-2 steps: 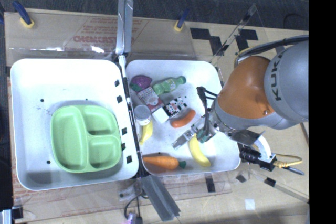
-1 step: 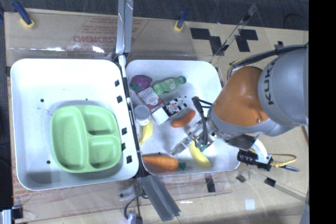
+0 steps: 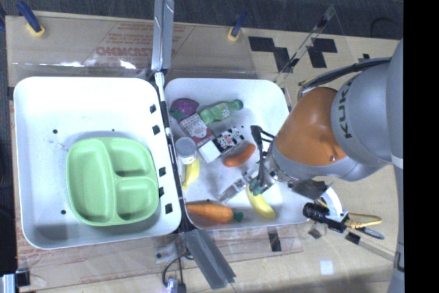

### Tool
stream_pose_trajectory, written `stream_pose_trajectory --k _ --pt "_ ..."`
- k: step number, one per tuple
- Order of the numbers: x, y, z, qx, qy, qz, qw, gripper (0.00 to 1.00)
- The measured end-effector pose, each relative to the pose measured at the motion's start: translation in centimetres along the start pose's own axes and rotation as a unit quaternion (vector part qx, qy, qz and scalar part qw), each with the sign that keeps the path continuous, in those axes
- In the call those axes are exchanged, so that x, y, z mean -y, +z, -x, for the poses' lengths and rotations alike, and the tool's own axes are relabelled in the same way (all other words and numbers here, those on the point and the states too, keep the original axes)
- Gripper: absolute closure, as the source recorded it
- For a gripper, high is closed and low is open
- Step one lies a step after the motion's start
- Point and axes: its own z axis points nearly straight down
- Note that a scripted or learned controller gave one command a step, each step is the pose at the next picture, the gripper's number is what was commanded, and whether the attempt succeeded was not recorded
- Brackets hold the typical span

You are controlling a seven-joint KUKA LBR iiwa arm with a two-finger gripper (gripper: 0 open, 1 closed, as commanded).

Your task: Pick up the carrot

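The carrot (image 3: pixel 209 213) is orange with a green stub at its right end. It lies flat along the front wall of the right bin (image 3: pixel 278 96), near the front left corner. My gripper (image 3: pixel 252 182) hangs low over the middle right of that bin, under the orange wrist band. It is to the right of the carrot and farther back, apart from it, just above a small yellow banana (image 3: pixel 261 204). The wrist covers part of the bin's right side.
The right bin also holds a reddish sausage (image 3: pixel 238 156), a second banana (image 3: pixel 191 173), a grey can (image 3: pixel 184 147), a green bottle (image 3: pixel 221 110), a purple item (image 3: pixel 183 107) and small printed packets (image 3: pixel 228 139). A green divided tray (image 3: pixel 112 180) sits in the left bin (image 3: pixel 41 106).
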Motion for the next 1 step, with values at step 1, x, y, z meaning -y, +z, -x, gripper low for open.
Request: stream_pose_trajectory --k 1 --pt "-0.32 -3.93 -0.38 0.003 -0.058 0.002 0.9983 0.00"
